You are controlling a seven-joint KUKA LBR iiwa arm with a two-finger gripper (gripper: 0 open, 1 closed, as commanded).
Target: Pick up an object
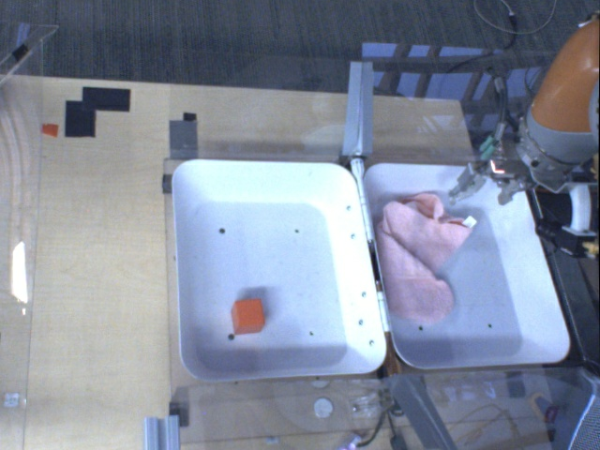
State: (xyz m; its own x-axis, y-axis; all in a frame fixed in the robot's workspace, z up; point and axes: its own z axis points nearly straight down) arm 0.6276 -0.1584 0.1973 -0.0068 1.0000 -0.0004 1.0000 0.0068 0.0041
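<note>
While the bench (103, 251), pale wood, fills most of the view, two shallow white bins sit on it side by side, touching along a grey divider rail (357, 111) that runs up from their shared edge. Left bin (197, 195): holds one small orange block (248, 316) near its lower-left part, resting flat on the floor, well apart from every wall. Right bin (534, 326): holds a crumpled pink cloth (417, 261) lying against the left wall, spread from the upper middle down toward the centre; a small white tag (469, 221) shows at its upper right edge.

Arm (567, 82) enters from the right, orange band above grey wrist, over the upper right corner of the right bin. Gripper (487, 184) is above the bin's upper edge, just beside the cloth's upper right corner; fingers (465, 186) are spread apart, nothing between them. Contact with cloth: not evident.

Black shapes (94, 109) and a small orange mark (50, 130) lie at the bench's upper left.
</note>
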